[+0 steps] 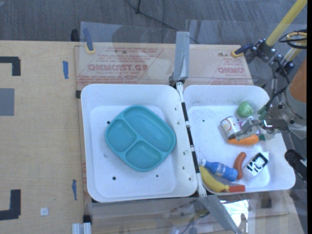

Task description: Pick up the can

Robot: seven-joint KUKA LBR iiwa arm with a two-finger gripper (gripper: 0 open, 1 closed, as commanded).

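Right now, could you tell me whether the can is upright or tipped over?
Tipped over: the can lies on its side in the right bin, its round end showing.

Right bin (pixel 214 95), for your approach: open floor along the far edge and near the divider side. Can (pixel 228 127) sits mid-bin, hemmed by the carrot (pixel 243 140) touching its near side and the green ball (pixel 245 109) just beyond it. Gripper (pixel 253 126) crowds its right. Near edge is cluttered: bottle (pixel 221 169), banana (pixel 214 181), sausage (pixel 239 163), black-and-white box (pixel 256 165).
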